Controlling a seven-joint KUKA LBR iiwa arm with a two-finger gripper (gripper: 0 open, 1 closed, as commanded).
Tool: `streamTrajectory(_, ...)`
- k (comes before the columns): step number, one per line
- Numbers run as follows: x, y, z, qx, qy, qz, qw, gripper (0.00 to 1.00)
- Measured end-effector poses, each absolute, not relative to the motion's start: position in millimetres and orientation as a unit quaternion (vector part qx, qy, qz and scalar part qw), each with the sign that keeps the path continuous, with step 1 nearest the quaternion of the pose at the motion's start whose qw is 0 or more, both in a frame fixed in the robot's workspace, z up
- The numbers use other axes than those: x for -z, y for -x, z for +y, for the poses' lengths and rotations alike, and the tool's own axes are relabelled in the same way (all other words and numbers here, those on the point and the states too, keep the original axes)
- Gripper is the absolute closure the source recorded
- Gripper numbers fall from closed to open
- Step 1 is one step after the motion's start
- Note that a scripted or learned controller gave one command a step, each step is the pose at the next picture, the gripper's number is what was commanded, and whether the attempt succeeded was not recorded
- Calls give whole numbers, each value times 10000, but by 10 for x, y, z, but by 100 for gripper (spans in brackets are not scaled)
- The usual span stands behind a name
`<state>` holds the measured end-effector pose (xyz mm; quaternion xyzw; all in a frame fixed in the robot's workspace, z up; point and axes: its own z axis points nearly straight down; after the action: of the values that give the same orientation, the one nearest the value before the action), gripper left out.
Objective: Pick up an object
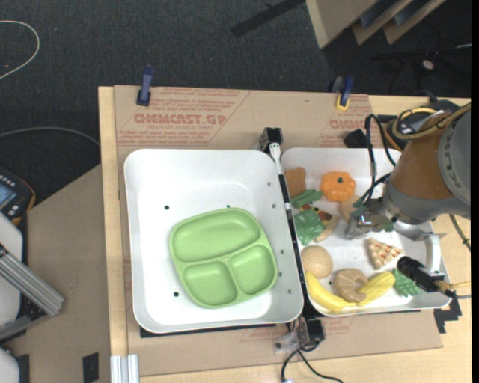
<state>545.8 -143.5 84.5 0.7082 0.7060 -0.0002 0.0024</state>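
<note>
Camera view, pincer [361,221] hovering in right bin [318,160], between pumpkin [338,185] and pizza slice [383,253], opening impossible to tell, tray [221,256] lying in left bin [187,178]

The arm [430,168] was cut off by the right edge of the view, and the far right part of the right bin [318,161] was hidden beneath it. The banana [323,295] was partly covered by a round tan thing [349,284], whose kind could not be told. A small green thing [405,286] near that bin's front right corner was partly hidden and could not be made out. The green and red pieces [308,221] by the divider could not be told apart. A dark device [11,196] and a metal rail [30,288] were cut off at the left edge, and cardboard [374,19] at the top.
</note>
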Motion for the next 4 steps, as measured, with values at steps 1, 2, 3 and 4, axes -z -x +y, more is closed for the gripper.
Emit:
streamTrajectory(1, -842, -5104, -1025, 7, -7065, 7077, -32, 100)
streamTrajectory(2, -1898, -5045, -121, -30, -7044, 7098, 22, 100)
streamTrajectory(3, -2345, -5123, 428, -29, -7046, 7096, 15, 100)
streamTrajectory(4, -2397, -4842, 702, 10, -7062, 7080, -19, 100)
